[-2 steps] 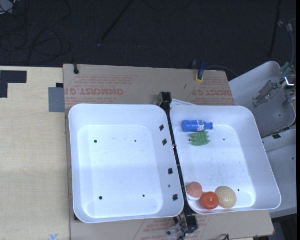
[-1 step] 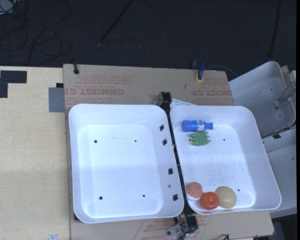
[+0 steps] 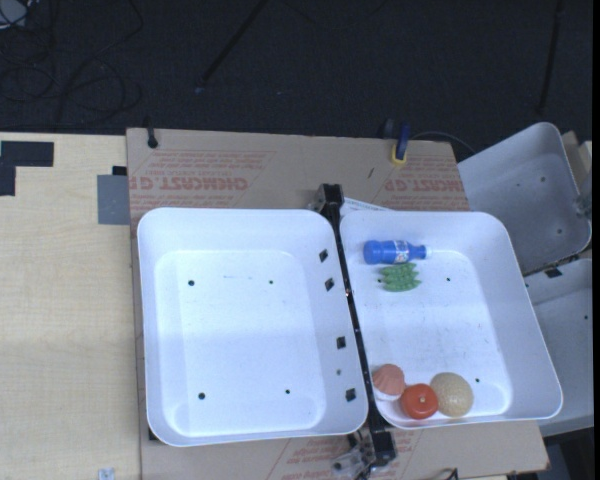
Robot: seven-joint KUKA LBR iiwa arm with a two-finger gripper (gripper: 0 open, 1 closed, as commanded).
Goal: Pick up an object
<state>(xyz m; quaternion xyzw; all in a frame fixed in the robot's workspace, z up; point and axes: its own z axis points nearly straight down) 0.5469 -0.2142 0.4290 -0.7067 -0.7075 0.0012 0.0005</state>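
In the camera view, two shallow white bins sit side by side on a cardboard sheet (image 3: 280, 168) laid over the table (image 3: 50, 298). The left bin (image 3: 165, 318) has a bare white floor. The right bin (image 3: 500, 308) holds five small things. A blue bottle (image 3: 392, 252) lies on its side near the bin's 12 o'clock edge, its long axis running almost straight from 9 to 3 o'clock, with the pale cap end pointing to 3 o'clock. Just beside it, toward 6 o'clock, lies a small green toy (image 3: 400, 278), its longer side also running roughly 9 to 3 o'clock; the two look close but whether they touch cannot be told. Along the bin's 6 o'clock wall three rounded pieces cluster: a pinkish round piece (image 3: 388, 379) nearest the divider between the bins, a red-orange round piece (image 3: 418, 401) touching it, and a tan ball (image 3: 451, 393) touching that one on its 3 o'clock side. The middle of the right bin's floor lies open between the bottle pair and the cluster, and its 3 o'clock side is free as well. The state of the fingers cannot be told.
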